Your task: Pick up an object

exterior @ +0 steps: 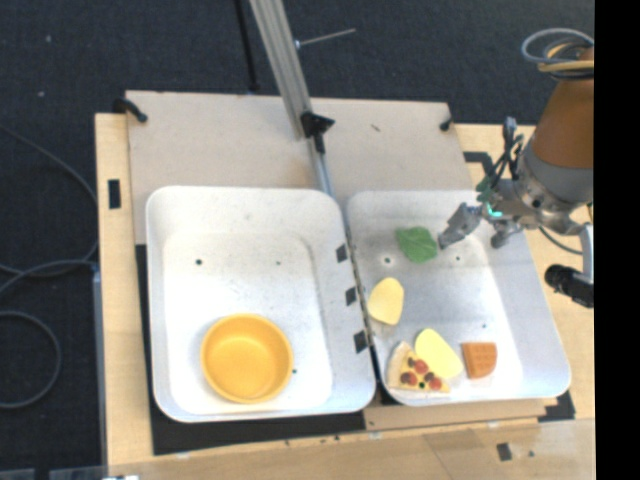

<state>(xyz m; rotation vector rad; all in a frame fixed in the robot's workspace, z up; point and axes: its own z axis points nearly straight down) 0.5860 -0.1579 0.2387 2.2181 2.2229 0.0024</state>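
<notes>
My gripper (478, 228) hangs over the back of the right bin (520, 298), its two fingers spread apart with nothing between them. A green leaf-shaped piece (416, 243) lies just left of the left finger (458, 224). Nearer the front lie a pale yellow piece (386, 300), a second yellow piece (437, 353), a pizza slice with red dots (414, 373) and an orange block (480, 359). A yellow bowl (246, 357) sits in the front of the left bin (200, 228).
A slanted metal pole (290, 73) rises from behind the seam between the two bins. The arm's orange band (566, 118) stands at the right edge. A brown board (290, 138) lies behind the bins.
</notes>
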